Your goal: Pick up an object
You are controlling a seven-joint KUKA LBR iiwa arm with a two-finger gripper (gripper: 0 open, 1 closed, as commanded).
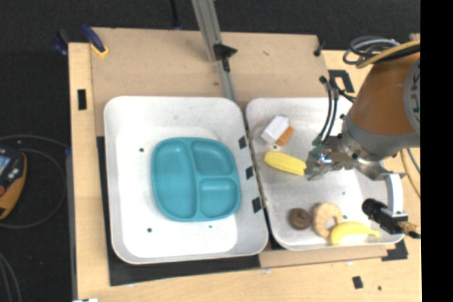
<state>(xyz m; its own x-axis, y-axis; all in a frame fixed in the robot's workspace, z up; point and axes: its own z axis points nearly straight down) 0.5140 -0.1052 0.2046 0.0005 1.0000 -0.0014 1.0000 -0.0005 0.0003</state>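
Corn: a yellow cob [285, 164] lies in the middle of my right bin [304, 240], its right end touching my end effector [316, 167].
End effector: low at the cob's tip, likely placed to grasp it; whether it grips, I cannot tell.
Neighbours: a white-and-orange packet [277, 131] behind; a brown piece [299, 218], a bagel [326, 217] and a banana [352, 232] nearer the front.
Left bin: [127, 152] holds a teal tray [195, 178], well apart.

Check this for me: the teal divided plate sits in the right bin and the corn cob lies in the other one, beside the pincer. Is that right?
Not quite. The camera view shows the plate in the left bin, not the right. The corn cob does lie in the other bin, beside the pincer.
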